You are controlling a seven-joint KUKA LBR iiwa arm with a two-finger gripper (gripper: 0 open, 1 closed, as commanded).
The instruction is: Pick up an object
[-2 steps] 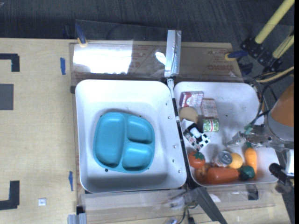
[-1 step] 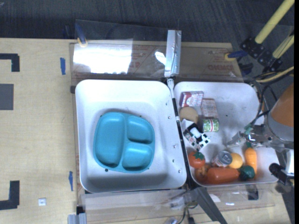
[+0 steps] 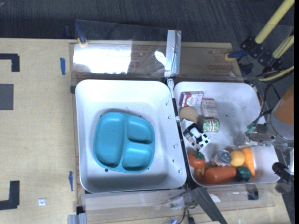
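The right bin (image 3: 233, 94) holds several small items. A maroon and white packet (image 3: 191, 98), a tan round piece (image 3: 188, 113), a small box (image 3: 209, 107) and a green can (image 3: 210, 124) lie along its left side. A black-and-white patterned item (image 3: 196, 138) lies below them. Along the front wall lie a red tomato (image 3: 196, 158), a long red piece (image 3: 219, 174), a yellow lemon (image 3: 237, 158) and an orange carrot (image 3: 249, 160). My gripper (image 3: 256, 134) hangs at the bin's right side, just above the carrot and lemon, with nothing seen in it.
The left bin (image 3: 88, 97) holds a blue divided plate (image 3: 124, 140). A clear plastic sheet and a metal strip (image 3: 173, 52) stand behind the bins. Cables and a yellow bar (image 3: 275, 17) are at the back right. The arm's orange band (image 3: 286, 110) overhangs the right bin's edge.
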